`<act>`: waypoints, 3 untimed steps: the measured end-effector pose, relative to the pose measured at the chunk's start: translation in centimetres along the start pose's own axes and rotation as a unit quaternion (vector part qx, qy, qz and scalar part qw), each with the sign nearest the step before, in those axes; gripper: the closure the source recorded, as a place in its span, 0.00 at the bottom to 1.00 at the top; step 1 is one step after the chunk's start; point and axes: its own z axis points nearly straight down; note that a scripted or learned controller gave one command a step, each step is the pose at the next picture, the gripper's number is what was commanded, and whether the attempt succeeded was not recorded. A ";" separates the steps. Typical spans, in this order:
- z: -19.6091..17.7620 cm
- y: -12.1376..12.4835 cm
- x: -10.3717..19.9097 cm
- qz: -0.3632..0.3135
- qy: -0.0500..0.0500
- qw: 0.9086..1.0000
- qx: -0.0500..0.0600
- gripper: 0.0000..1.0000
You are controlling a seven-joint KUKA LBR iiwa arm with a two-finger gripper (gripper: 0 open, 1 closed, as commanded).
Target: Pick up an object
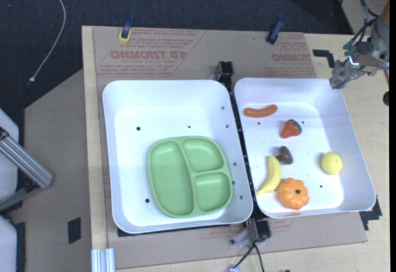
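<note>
Left of and below the pincer [341, 76], right bin [352, 141]: hot dog [260, 111], strawberry [291, 129], banana [270, 175], lemon [331, 163], pumpkin [292, 193]. Farther left bin [124, 141]: green divided plate [189, 175]. Pincer hovers beyond right bin's far corner, holding nothing; opening: cannot tell.

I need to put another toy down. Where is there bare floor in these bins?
Left bin: bare strip behind the green tray. Right bin: free between sausage and far wall, and between strawberry and lemon. Crowded around banana, pumpkin.

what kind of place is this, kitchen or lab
Most likely a robotics lab, not a kitchen: two white bins clamped to a board-covered bench, toy food such as a banana and pumpkin, and a gripper reaching in.
</note>
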 end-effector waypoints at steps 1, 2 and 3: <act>-0.6 0.0 5.9 -0.002 0.002 1.000 0.004 1.00; 0.6 -0.5 11.2 -0.001 0.002 1.000 0.005 1.00; 0.2 -0.8 17.3 -0.002 0.003 1.000 0.004 1.00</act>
